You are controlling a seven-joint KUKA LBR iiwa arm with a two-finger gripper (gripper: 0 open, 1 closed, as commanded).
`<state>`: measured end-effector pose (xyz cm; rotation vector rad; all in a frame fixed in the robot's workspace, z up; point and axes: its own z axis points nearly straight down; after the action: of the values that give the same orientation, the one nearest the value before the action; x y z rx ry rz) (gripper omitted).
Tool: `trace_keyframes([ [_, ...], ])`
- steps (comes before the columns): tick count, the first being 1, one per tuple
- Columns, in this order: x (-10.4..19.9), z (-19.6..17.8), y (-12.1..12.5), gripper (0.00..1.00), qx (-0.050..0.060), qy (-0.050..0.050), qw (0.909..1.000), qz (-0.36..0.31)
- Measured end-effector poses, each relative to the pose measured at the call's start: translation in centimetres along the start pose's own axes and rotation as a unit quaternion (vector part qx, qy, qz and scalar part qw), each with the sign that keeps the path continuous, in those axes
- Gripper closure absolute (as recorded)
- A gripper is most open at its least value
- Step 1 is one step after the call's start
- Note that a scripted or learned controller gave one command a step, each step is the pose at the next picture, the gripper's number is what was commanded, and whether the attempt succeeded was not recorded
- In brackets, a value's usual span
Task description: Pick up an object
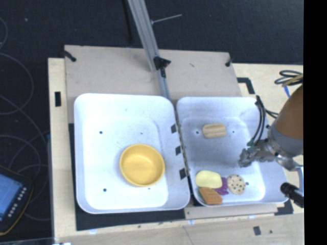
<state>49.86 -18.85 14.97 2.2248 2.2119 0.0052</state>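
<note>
Arm over the right bin [219, 106], gripper [249, 157] low near its right side — nothing shows between its fingers, and whether they stand open or closed cannot be told.

A tan cylinder [214, 130] lies alone toward the bin's far middle, apart from the gripper. In the near corner a yellow lump [208, 178], an orange-brown piece [210, 196], a purple bit [224, 188] and a speckled cookie [235, 184] cluster together. The left bin [102, 111] holds a yellow bowl [141, 164] — upright.
</note>
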Motion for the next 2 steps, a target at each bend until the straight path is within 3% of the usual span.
trace_keyframes([
  [2, -1.4, -8.8, 0.4, 1.0, -0.001, -0.001, 1.0, -0.005],
])
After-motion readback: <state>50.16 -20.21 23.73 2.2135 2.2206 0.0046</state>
